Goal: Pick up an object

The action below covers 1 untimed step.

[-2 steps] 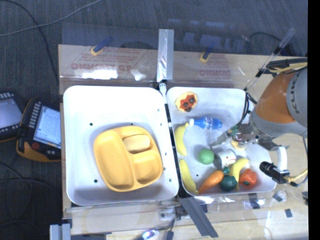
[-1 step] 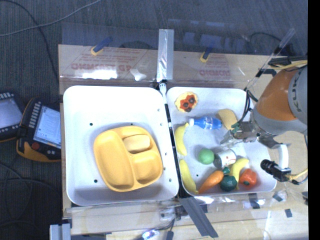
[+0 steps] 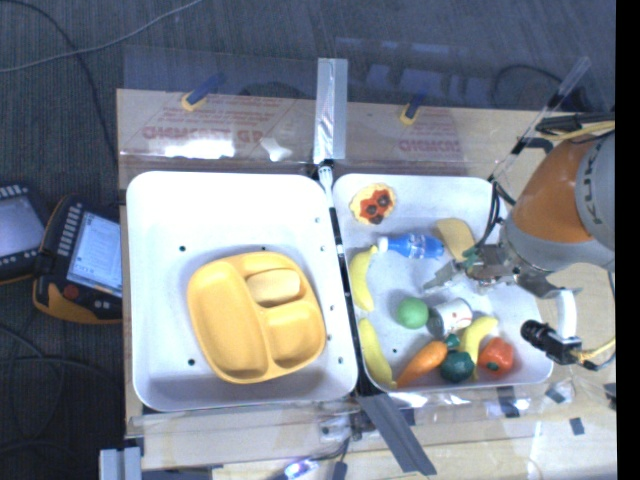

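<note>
I see the gripper (image 3: 478, 266) low in the right bin (image 3: 420, 190) among toy food, its grasp indeterminable, nothing yet lifted.

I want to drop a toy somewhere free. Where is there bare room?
Left bin: bare floor all round the yellow tray, widest along its top edge. Right bin: crowded with toys around the gripper; little bare floor.

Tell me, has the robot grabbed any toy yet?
Not yet, as far as the view shows. The gripper is down in the right bin, near the blue bottle and green ball. Nothing looks lifted; the carrot and bananas lie there. Grabbing and lifting are left.
</note>
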Available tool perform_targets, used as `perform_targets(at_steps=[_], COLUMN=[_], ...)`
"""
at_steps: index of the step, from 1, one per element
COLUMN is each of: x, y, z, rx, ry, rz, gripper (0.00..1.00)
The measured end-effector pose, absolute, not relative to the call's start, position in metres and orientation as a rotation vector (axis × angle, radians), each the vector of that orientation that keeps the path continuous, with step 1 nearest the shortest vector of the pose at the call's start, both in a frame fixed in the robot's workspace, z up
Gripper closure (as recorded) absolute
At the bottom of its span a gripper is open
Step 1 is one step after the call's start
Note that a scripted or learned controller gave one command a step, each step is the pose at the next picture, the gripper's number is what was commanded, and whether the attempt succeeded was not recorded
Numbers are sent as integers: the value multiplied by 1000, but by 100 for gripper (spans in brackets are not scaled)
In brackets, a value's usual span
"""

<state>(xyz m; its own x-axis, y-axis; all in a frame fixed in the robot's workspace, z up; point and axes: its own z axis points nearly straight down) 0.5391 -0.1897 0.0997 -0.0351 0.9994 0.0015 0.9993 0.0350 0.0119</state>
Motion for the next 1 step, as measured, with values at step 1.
perform_targets(at_steps=[1], x=[648], y=[-199], z=[88], rx=[2101], ry=[2325], rz=[1], gripper=[0])
